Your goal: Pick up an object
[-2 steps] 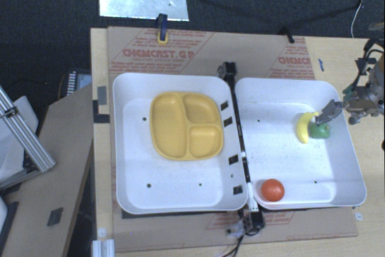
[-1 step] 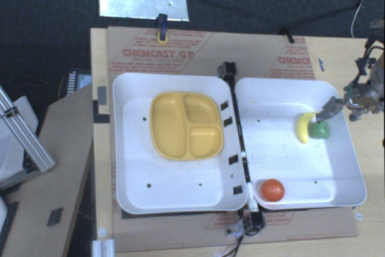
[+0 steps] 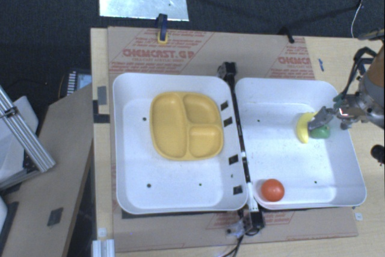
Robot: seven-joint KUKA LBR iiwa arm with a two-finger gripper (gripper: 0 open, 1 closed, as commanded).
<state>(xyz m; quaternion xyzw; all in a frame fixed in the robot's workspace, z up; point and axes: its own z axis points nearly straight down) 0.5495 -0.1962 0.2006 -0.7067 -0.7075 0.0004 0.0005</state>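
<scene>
Camera view: the claw is low in the right bin, on a yellow-green toy by the far-right wall; how it stands, I cannot tell. An orange ball lies apart, near the front edge.

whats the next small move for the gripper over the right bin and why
Probably a short descent followed by closing. The gripper sits right at the small yellow and green objects near the right white bin's far right side, and the view doesn't show either one between its fingers. The round orange ball lies well away at the near left corner, so the yellow-green cluster looks like the nearest target.
</scene>
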